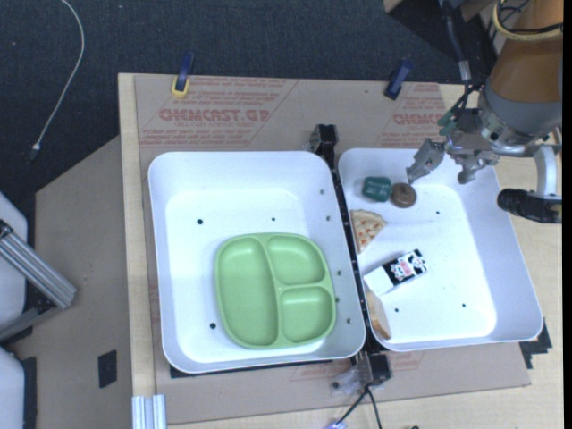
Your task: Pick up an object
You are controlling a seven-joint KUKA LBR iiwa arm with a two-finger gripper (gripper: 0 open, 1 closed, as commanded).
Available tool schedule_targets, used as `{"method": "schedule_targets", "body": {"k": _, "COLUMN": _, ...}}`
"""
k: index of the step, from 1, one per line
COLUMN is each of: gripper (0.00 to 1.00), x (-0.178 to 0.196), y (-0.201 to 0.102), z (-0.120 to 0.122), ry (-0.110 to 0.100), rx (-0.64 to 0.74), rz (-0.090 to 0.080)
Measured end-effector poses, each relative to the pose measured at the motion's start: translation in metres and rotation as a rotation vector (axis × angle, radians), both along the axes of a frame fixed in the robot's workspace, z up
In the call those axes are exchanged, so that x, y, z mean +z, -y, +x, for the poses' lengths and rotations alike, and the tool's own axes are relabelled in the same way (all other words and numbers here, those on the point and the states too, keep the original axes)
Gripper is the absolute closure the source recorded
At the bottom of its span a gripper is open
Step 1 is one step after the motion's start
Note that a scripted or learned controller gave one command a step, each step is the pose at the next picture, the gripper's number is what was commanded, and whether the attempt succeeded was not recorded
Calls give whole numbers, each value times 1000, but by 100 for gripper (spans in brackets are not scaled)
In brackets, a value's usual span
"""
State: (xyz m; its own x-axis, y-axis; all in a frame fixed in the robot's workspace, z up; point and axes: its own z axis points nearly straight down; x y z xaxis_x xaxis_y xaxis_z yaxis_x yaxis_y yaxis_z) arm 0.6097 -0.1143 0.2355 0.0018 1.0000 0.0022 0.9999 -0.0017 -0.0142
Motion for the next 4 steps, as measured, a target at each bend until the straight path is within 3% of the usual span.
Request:
{"method": "schedule_targets", "body": {"k": 1, "gripper": 0, "x": 7, "y": 0, "z": 2, "ry": 13, "rx": 2, "rz": -2}}
{"method": "schedule_targets", "body": {"k": 4, "gripper": 0, "x": -139, "y": -7, "z": -12, "ry": 10, "rx": 0, "rz": 0}}
